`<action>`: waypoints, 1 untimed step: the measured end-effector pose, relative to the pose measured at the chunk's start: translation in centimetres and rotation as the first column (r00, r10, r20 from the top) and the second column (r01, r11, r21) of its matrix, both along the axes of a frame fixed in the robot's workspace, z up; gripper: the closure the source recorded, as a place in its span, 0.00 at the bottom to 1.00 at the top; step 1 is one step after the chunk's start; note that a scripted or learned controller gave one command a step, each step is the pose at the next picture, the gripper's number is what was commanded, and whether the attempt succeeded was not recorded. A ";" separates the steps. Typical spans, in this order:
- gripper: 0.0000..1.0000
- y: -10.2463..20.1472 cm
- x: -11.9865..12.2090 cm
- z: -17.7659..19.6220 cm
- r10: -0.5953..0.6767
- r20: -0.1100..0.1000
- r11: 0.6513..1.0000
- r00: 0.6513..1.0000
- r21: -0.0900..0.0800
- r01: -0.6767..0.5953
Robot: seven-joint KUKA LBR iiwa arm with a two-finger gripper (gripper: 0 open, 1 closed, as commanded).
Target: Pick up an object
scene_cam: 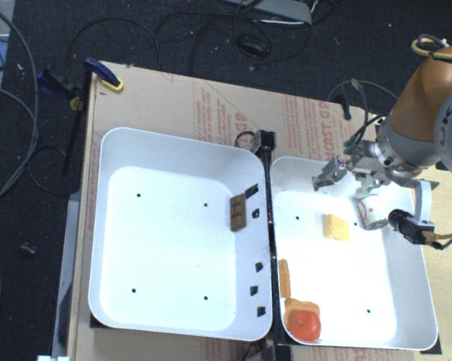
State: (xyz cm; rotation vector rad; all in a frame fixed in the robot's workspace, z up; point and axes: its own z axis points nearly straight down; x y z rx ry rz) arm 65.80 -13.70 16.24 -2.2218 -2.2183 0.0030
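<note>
In the right bin [412, 287], a pale yellow block [337, 227] lies near the back. An orange-handled tool with a red round head [303, 322] rests at the front left corner of that bin. A brown bar [239, 212] leans on the right wall of the left bin [122, 202]. My gripper [347, 182] hangs over the back edge of the right bin, just behind and above the yellow block. Its fingers are open and spread, with nothing between them.
A small white and red item [368, 212] sits right of the yellow block, under the wrist. Black clips [260, 267] line the divider between the bins. Cables and a blue-yellow clamp [103, 75] lie beyond the cardboard board's back left corner.
</note>
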 end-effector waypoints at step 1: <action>0.00 -0.7 -0.1 -7.4 -0.052 -0.004 0.999 0.999 0.001 0.052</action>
